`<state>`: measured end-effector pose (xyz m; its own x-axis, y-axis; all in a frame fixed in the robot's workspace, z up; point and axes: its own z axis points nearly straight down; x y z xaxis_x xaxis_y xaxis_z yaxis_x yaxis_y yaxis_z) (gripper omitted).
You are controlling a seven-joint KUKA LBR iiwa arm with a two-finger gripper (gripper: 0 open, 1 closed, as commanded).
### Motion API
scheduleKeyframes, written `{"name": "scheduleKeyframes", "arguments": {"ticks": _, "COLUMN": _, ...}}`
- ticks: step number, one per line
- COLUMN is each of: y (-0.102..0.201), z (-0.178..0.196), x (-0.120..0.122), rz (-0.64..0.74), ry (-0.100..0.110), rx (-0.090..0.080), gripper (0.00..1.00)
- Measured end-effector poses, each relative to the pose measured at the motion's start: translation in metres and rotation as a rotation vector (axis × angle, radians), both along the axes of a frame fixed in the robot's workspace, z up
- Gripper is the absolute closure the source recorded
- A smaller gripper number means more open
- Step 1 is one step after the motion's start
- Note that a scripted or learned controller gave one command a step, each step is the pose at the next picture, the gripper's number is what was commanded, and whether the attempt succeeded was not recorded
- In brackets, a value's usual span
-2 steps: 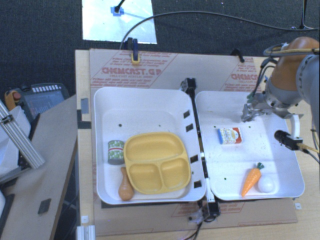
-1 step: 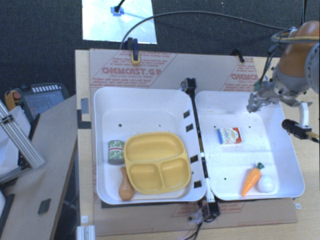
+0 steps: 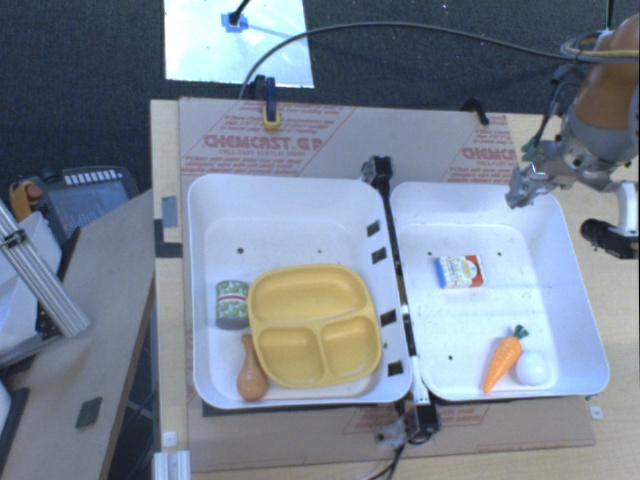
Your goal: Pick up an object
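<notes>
A handheld controller (image 3: 88,200) lies on the side table (image 3: 90,308).

yellow tray (image 3: 314,325), orange carrot (image 3: 502,363), white bins (image 3: 300,203), green-labelled can (image 3: 231,303)

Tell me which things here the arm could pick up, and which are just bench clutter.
Pickable, in the bins:
can
yellow tray
wooden pestle-like piece
small box
carrot
white egg

Lying about:
clamp on the board's far edge
cable
pendant, off the bench on the left
gripper sits over the right bin's far corner.
</notes>
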<state>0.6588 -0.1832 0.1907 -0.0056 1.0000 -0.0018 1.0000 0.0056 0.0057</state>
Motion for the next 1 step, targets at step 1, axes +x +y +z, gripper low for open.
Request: {"name": "scheduleKeyframes", "arguments": {"ticks": 1, "y": -0.0004, "z": 0.0552, "x": 0.0018, "rz": 0.001, "ry": -0.003, "rx": -0.001, "gripper": 1.00}}
